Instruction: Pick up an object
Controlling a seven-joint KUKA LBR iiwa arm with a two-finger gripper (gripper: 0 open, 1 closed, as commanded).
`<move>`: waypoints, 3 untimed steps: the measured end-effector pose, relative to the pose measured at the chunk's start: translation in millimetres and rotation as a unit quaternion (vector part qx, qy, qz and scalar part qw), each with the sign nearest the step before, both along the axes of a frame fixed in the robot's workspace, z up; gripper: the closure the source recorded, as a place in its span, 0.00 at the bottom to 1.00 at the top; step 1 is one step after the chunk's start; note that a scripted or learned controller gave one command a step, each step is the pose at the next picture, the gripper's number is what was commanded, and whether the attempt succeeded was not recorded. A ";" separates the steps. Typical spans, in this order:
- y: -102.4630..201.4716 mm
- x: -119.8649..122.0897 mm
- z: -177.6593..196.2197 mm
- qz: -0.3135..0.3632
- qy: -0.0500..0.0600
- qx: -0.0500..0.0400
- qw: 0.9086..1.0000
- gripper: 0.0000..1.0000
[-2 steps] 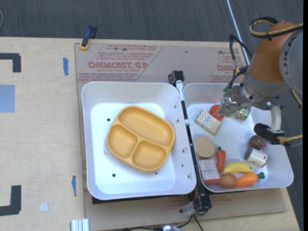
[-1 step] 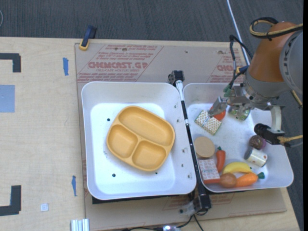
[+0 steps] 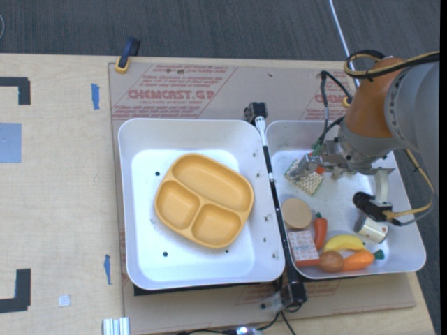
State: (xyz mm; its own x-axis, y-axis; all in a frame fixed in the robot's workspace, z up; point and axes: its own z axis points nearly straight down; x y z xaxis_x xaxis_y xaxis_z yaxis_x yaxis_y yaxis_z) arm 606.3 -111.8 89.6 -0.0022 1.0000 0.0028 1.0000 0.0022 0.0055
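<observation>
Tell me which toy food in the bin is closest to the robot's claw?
The speckled wedge, right beside the gripper. The banana, carrot and round cookie lie farther down.

Light was bright and even, overhead and diffuse. Both white bins (image 3: 133, 187) ran near overexposed; the left bin's floor glared and lost surface detail. Shadows were soft and short: a faint one under the yellow divided plate (image 3: 204, 199), darker ones along the bins' lower edges. The arm (image 3: 398, 110) showed a smooth sheen on its orange band. Focus was fair overall, small items slightly soft. Straight edges bowed slightly near the frame's borders.
</observation>
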 end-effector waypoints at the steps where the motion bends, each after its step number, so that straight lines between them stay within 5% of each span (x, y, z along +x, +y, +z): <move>1: 18.9 -1.1 0.0 -0.001 -0.002 -0.002 1.000 0.00; 3: 17.3 1.2 -0.4 0.000 -0.001 -0.001 1.000 0.00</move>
